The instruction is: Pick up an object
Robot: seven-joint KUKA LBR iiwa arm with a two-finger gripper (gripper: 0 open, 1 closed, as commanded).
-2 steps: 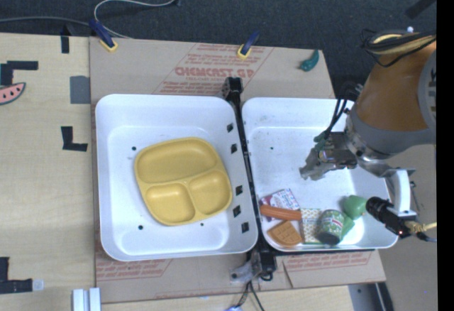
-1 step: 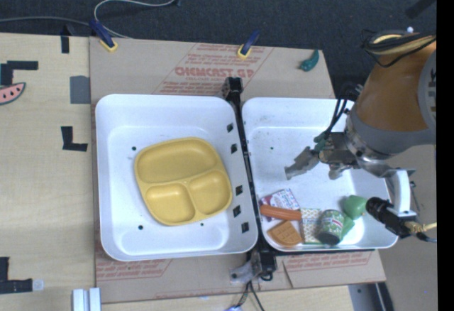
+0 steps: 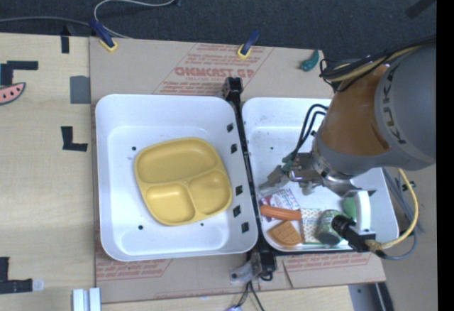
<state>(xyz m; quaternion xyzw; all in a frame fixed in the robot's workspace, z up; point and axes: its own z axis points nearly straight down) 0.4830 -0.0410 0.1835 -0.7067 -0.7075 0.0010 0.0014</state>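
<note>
While the grey arm point(image 3: 386, 114) leans in from the right over the right bin point(image 3: 273, 125), its gripper point(image 3: 278, 176) hangs low near that bin's left side, and its fingers point(image 3: 272, 175) look spread apart with nothing seen between them. The tips sit just above a small printed packet point(image 3: 286, 199) with red and white markings (whether they touch it cannot be told). Just below the packet lies an orange carrot-like stick point(image 3: 280, 213), and beside that a tan waffle-textured piece point(image 3: 286, 232). To the right of these, near the bin's front edge, sits a dark green can-like object point(image 3: 328, 226), partly hidden by the arm's fittings. The left bin point(image 3: 117, 118) holds a yellow divided plate point(image 3: 183, 179), lying flat near its middle.
</note>
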